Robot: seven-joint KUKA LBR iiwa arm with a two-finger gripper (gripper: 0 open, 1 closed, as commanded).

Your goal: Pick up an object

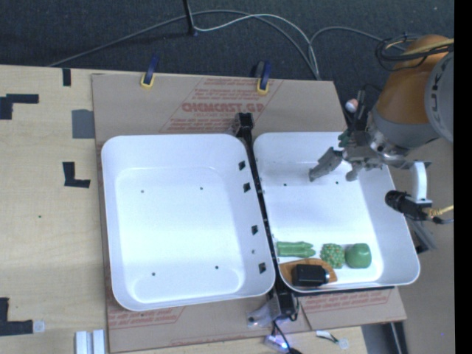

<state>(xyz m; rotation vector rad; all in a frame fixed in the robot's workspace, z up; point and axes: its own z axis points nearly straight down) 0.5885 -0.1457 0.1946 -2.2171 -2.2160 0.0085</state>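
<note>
Tool (338,167) sits over the far part of the right bin (383,220), fingers spread apart with nothing between them, so released; one grey finger (322,169) angles down-left toward the bin floor, the other is shorter and sits just to its right. Arm (413,94) comes in from the right, orange band above the grey wrist. All pickable objects lie well apart from the tool, clustered at the near edge of the same bin: a long green pod-like piece (294,248) lies flat, toward the divider side; a bumpy green broccoli-like piece (332,254) is just right of it; a smooth green rounded object (358,256) is touching or just beside the bumpy one, farthest right. A black object (310,275) rests on a flat orange-brown piece (330,274), nearest the camera, just in front of the green items. Left bin (118,220) lies across the black divider (253,190) from the tool, white floor with a few small dark dots. Both bins stand on a cardboard sheet (214,105) on the desk (44,198), clamped at the far edge by two blue-and-yellow clips (150,73). Cables (280,32) run over the dark floor behind the desk.
</note>
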